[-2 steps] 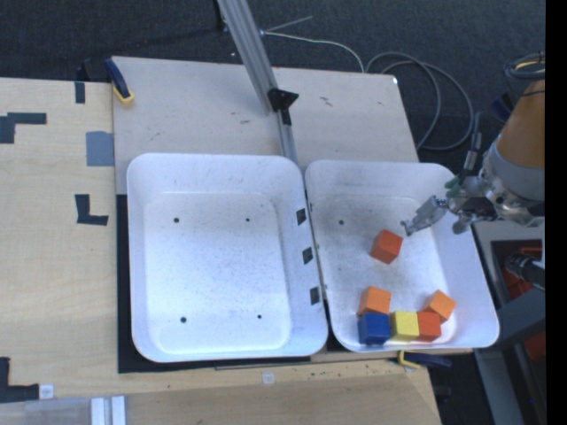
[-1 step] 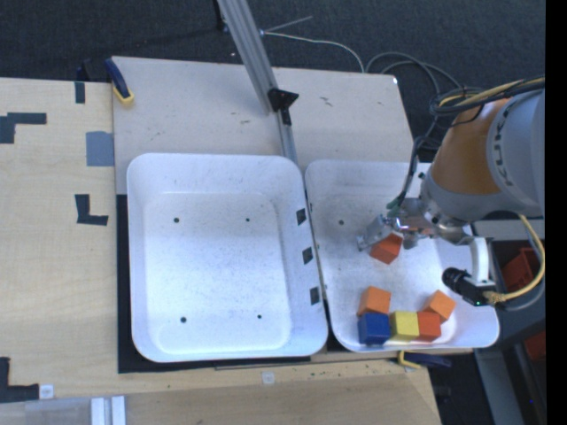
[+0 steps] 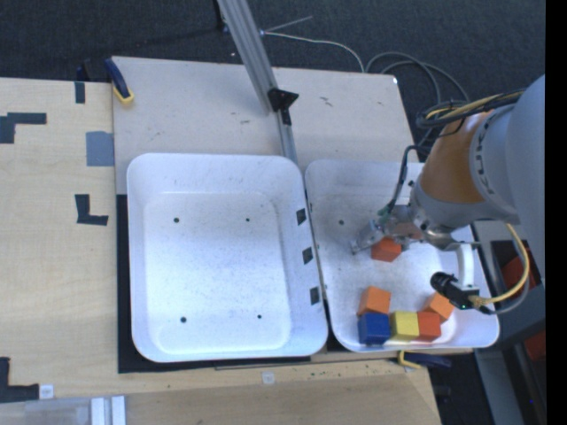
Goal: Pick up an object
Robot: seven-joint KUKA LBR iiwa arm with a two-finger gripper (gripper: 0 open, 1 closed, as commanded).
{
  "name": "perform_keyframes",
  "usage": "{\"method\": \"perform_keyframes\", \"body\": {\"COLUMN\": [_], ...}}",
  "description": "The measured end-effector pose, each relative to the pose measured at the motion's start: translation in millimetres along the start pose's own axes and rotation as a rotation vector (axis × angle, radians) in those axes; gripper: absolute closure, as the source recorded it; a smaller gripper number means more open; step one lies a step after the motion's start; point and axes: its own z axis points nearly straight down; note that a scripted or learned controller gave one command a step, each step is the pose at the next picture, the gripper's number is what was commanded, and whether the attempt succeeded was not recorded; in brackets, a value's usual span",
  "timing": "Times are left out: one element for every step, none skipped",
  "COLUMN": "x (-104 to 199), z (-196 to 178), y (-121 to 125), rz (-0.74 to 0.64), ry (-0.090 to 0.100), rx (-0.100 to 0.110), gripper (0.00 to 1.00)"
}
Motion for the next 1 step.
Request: {"method": "perform_keyframes", "body": {"x": [1.2], "z": [-11.0], "y": [-0.5], "rz": [-0.002], "ry": [0.002], "rx": [0.002], "gripper": [1.0]}}
